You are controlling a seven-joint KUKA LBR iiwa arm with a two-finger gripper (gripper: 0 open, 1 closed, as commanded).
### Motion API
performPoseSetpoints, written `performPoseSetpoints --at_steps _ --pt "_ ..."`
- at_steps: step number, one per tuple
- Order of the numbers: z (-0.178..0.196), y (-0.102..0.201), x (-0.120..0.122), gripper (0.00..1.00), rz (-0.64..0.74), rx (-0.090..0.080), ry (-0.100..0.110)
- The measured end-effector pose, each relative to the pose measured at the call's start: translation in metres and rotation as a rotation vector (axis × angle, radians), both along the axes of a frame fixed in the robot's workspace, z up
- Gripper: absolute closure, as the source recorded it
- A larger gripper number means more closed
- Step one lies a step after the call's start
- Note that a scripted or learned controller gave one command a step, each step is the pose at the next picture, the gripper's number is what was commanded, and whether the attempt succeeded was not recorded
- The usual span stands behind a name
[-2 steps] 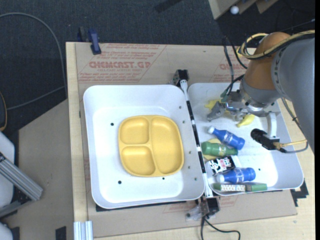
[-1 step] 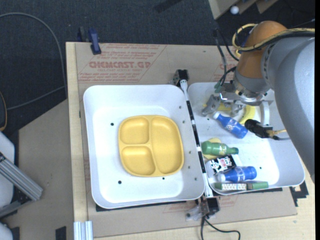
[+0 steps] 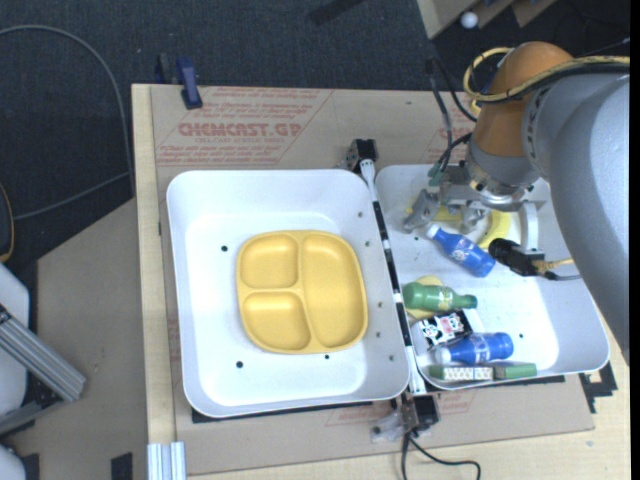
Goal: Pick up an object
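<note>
You're at the approach; your end effector [image 3: 455, 211] hangs low in the right bin [image 3: 570, 338], just above a blue bottle [image 3: 463, 249]; whether it's wide or narrow you cannot tell; next, settle squarely over that bottle and close.

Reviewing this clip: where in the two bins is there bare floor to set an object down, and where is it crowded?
Left bin: bare white floor rings the yellow divided plate, widest along its left and top sides. Right bin: bare along the right side, below the arm. Crowded spots: the blue bottle under the end effector, and the green bottle and second blue bottle by the near-left corner.
</note>
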State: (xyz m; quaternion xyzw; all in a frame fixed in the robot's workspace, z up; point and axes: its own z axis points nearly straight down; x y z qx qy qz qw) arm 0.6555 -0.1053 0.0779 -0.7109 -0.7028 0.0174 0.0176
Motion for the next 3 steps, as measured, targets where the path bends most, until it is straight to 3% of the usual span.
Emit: performPoseSetpoints --at_steps 1,2,3 --pt "0.000 0.005 0.000 0.00 -0.001 -0.002 -0.002" --pt "0.003 -0.066 0.004 0.00 0.005 -0.001 -0.023" --pt "0.007 -0.013 -0.035 0.00 0.012 0.001 -0.048"
